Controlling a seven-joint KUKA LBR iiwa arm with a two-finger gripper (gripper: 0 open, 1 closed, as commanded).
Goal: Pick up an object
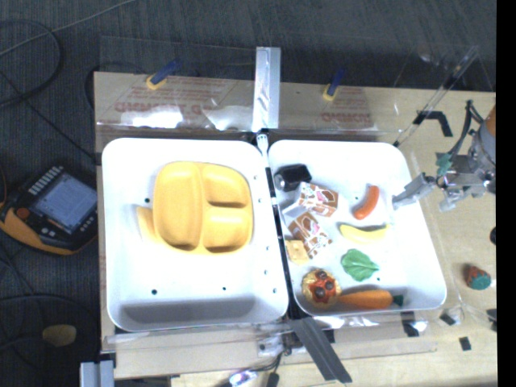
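Bins are sitting side by side on the bench. The left bin (121, 216) is holding a yellow tray (201, 205) with three dips in it. The tray is lying near the middle, a bit toward the back, with bare white floor showing in front of it.

The right bin (419, 240) is holding lots of small toys. A black thing (293, 173) is lying in the back left corner. Just in front of it, some brown and white patterned pieces (310, 214) are bunching up along the left wall, and a small yellow block (297, 251) is touching them. A red sausage (367, 201) is lying tilted near the middle. A yellow banana (362, 232) is lying just in front of it. A green leaf (358, 264) is sitting in front of the banana. Along the front wall, a round brown toy (321, 286) is touching an orange carrot (367, 299).

The back right part of this bin is showing open white floor.

The gripper (461, 177) is hanging past the right wall of the right bin, above the bench, well apart from the toys. I cannot tell how its claw is set. A grey bar (411, 192) is reaching from it over the bin's right rim. A small red and green toy (476, 277) is lying on the bench outside the bin.
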